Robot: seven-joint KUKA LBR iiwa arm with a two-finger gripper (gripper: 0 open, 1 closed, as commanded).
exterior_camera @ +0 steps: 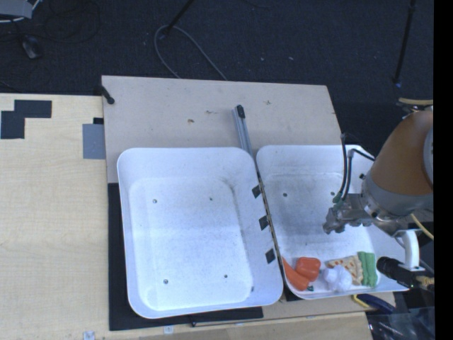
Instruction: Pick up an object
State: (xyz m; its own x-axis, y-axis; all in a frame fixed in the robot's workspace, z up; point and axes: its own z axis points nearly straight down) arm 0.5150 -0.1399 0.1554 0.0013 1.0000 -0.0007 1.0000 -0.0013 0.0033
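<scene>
Along the near wall of the right bin (304,168) lie several small objects: a red-orange piece (304,269), a white crumpled piece (335,280), a tan patterned piece (348,265) and a green piece (367,268). My gripper (338,220) hangs over the right half of that bin, above and slightly behind these objects. It appears as a dark grey cluster under the orange wrist band (403,163). Nothing shows between its tips.
The left bin (187,229) sits beside the right one, with black clips (262,222) along the shared rim. A grey rod (242,127) lies on the board behind the bins. Cables run over the dark floor at the back.
</scene>
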